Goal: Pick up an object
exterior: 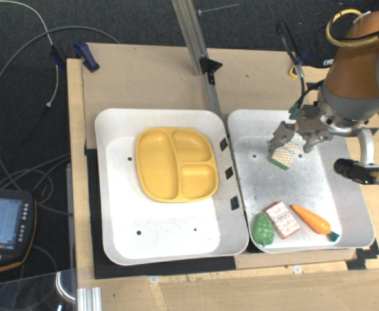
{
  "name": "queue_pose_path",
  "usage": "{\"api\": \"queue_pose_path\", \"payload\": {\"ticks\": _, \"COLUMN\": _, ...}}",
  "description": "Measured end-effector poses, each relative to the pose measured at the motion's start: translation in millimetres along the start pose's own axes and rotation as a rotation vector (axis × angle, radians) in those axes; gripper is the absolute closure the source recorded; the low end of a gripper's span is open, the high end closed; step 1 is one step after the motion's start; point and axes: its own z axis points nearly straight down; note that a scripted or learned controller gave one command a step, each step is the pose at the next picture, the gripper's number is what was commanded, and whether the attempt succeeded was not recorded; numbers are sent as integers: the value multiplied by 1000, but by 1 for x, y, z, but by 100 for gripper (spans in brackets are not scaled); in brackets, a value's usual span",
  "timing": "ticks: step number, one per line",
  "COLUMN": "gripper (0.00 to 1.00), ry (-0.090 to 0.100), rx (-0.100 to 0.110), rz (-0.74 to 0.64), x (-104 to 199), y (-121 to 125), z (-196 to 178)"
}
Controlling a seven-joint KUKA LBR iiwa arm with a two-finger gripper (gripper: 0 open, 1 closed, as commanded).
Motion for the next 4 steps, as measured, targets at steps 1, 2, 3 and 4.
{"api": "queue_pose_path", "payload": {"ticks": 1, "gripper": 0, "ry": 1, "rx": -1, "rz": 1, "x": 9, "y": -5, "z": 50}}
{"api": "queue_pose_path", "payload": {"ticks": 2, "gripper": 0, "ry": 0, "rx": -1, "rz": 0, "x": 14, "y": -8, "z": 93}}
{"api": "queue_pose_path", "payload": {"ticks": 3, "gripper": 100, "ry": 0, "rx": -9, "rz": 0, "x": 14, "y": -6, "z": 79}}
{"api": "queue_pose_path", "payload": {"ticks": 4, "gripper": 100, "ry": -3, "rx": -17, "rz": -1, "x": 13, "y": -1, "z": 15}}
